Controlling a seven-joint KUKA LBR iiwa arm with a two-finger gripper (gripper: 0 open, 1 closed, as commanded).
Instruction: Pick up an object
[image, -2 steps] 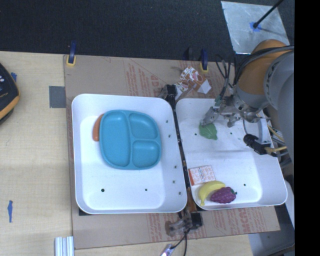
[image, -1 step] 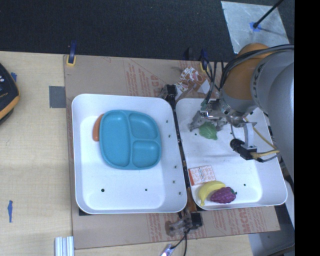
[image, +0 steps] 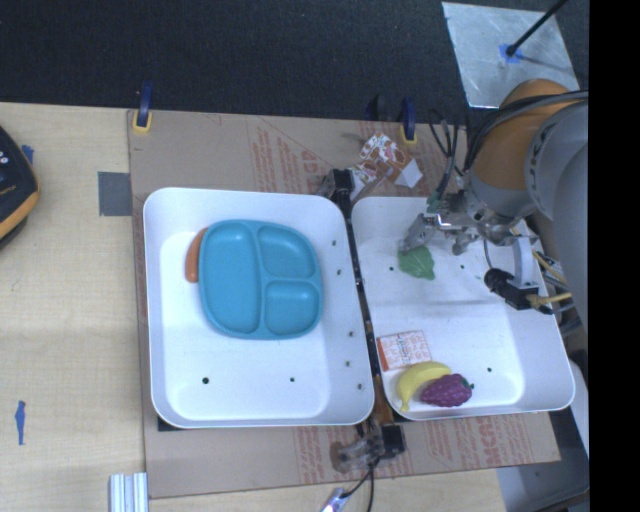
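Camera view from above shows the arm's claw (image: 432, 232) low in the right bin (image: 520, 375), just above a green toy (image: 418, 262); whether it is clenched cannot be told, so it should probably centre over the toy before closing.

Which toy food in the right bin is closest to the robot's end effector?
The green toy, right under the end effector near the bin's top. The yellow banana and purple grapes sit together at the bottom edge.
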